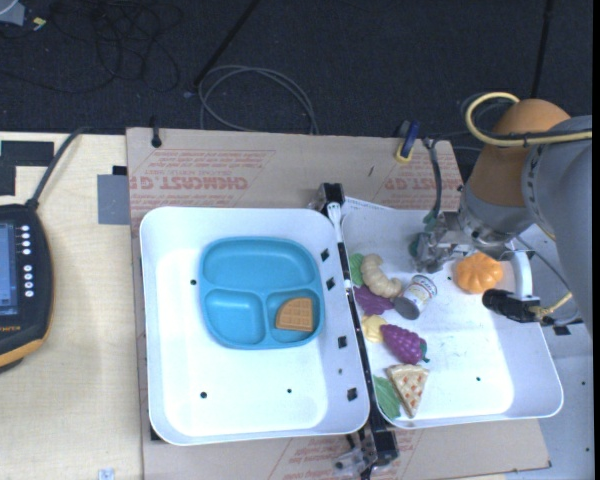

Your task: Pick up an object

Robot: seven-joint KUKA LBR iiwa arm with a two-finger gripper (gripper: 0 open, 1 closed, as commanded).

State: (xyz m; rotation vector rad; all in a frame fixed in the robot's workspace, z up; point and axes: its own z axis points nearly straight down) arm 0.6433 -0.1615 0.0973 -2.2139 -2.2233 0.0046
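While the grey two-finger gripper [432,249] hangs low in the upper part of the right-hand white bin [520,388], we cannot tell how it is set; the round orange plastic fruit [477,272] lies just to its right and slightly lower in frame, apart from it; we judge a short rightward shift is needed.

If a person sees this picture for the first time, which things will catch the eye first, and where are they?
The bright blue divided plate in the left bin stands out most, with a tan waffle piece in its lower right compartment. In the right bin, small toy foods lie along the left side, among them purple grapes and a pizza slice. The grey arm's gripper hangs over that bin's upper part, beside an orange toy.
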